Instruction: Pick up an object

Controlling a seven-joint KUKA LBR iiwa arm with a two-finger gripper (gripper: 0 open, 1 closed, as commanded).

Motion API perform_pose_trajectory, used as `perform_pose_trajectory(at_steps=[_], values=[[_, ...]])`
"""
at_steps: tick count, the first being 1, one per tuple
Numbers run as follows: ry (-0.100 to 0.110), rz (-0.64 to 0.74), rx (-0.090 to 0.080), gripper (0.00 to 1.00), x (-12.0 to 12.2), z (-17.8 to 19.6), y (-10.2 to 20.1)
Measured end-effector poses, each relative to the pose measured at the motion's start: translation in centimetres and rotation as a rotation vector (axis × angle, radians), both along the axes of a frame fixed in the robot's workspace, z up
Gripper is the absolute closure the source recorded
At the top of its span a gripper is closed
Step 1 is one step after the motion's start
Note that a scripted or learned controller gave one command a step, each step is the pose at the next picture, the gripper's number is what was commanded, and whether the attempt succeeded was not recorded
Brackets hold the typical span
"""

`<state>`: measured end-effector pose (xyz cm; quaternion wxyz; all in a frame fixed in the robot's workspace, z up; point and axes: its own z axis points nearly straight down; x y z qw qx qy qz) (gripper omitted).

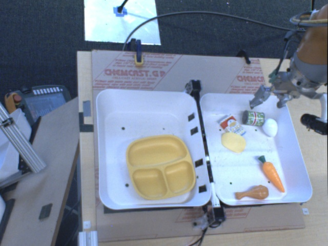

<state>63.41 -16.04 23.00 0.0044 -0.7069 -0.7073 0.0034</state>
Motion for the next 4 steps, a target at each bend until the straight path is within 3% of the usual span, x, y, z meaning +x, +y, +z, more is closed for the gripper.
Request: perform_pose_trajectory(at_steps=[1, 3, 4], values=[[-0.013, 0.003, -0.002, 0.00, 0.2, 0.8, 0.0], [-0.010, 0.005, -0.002, 0.00, 2.0, -8.6, -0.1], [-0.031, 0.006, -0.006, 0.00, 2.5, -10.7, -0.2]])
